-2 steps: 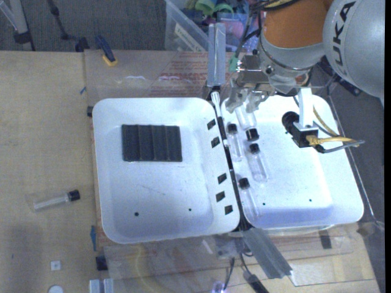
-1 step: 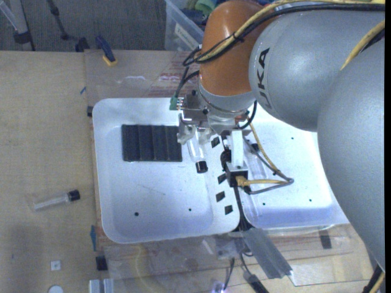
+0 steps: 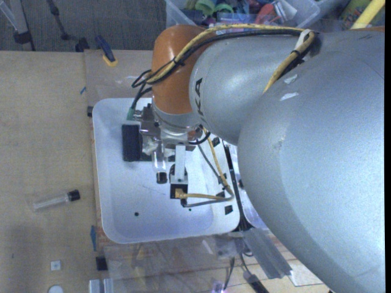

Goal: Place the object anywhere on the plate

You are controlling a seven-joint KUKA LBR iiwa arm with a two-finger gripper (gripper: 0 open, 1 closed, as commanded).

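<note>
My gripper point(image 3: 169, 185) hangs low over the middle of the left white bin point(image 3: 116, 224), pointing down. Its two fingers point(image 3: 160, 176) stand apart with black tips, so it is open, and I see nothing between them. A small dark speck point(image 3: 136, 213) lies on the bin floor, to the front left of the fingers and apart from them. The grey arm with its orange band point(image 3: 174, 72) covers the right side of the bin and everything further right.
A clear tube with a black cap point(image 3: 56, 199) lies on the bench left of the bin. A tub of coloured toys point(image 3: 238, 2) stands at the back. A blue clip point(image 3: 109, 57) sits near the bin's far left corner.
</note>
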